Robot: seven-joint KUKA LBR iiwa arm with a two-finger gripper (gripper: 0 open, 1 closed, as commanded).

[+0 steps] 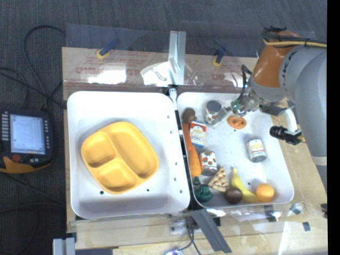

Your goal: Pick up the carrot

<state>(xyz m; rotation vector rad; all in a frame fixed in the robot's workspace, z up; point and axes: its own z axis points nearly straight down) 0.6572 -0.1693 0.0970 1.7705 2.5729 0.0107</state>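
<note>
The carrot (pixel 191 152) lies lengthwise against the left wall of the right bin (pixel 276 158), its green top toward the near edge, just beside a carton (pixel 197 134) and a small can (pixel 209 161). The gripper (pixel 240 106) hangs near the bin's far edge over an orange disc (pixel 237 122), well apart from the carrot; whether it is wide or narrow I cannot tell. The step looks like the approach, and the next move calls for crossing to the left wall and coming down along the carrot.
</note>
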